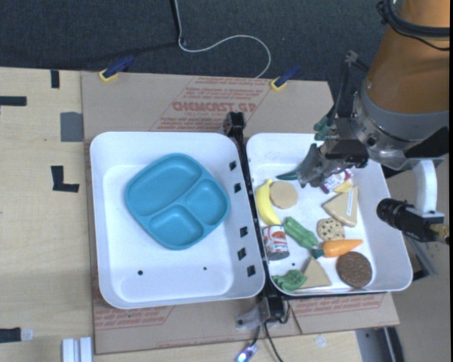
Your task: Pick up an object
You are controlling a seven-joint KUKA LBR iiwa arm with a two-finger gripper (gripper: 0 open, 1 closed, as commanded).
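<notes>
Two bins sit on the bench; the right one holds a heap of toy food, and the gripper hangs low over its upper part, near a small wrapped item. Whether anything is grasped cannot be told. A single, well-separated piece is best chosen, such as the banana at the bin's left wall, beside a round cookie. Its long axis runs from the far side toward the near one, slightly curved, so it should be spanned across its narrow width.
</notes>
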